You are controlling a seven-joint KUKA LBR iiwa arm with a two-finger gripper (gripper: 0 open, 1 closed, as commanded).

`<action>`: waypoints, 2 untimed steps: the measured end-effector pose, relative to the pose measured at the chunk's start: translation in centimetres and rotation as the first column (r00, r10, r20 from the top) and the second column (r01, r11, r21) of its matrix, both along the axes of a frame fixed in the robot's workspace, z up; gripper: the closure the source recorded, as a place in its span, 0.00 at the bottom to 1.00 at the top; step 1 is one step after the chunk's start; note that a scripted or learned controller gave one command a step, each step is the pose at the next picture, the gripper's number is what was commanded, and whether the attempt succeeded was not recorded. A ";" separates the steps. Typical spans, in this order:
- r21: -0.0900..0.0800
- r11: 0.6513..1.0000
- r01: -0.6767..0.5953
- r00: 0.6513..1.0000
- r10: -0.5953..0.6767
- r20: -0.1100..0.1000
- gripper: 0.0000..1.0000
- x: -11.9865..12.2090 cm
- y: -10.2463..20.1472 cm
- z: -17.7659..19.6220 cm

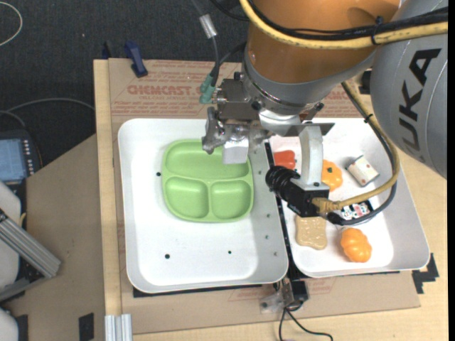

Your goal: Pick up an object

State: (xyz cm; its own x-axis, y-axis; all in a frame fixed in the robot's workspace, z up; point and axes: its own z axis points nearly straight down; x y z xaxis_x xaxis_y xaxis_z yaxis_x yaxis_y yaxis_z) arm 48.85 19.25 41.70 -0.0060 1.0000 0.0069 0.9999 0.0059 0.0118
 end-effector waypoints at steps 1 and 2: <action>-0.013 1.000 0.015 1.000 -0.016 -0.027 1.00 -0.9 -7.7 -13.5; -0.004 1.000 -0.002 1.000 0.002 -0.009 1.00 -1.0 -0.6 -10.6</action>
State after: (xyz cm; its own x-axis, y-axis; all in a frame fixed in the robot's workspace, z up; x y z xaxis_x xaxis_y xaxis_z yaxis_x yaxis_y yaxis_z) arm 47.88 18.61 31.15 -0.0077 1.0000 0.0027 1.0000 0.0077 0.0030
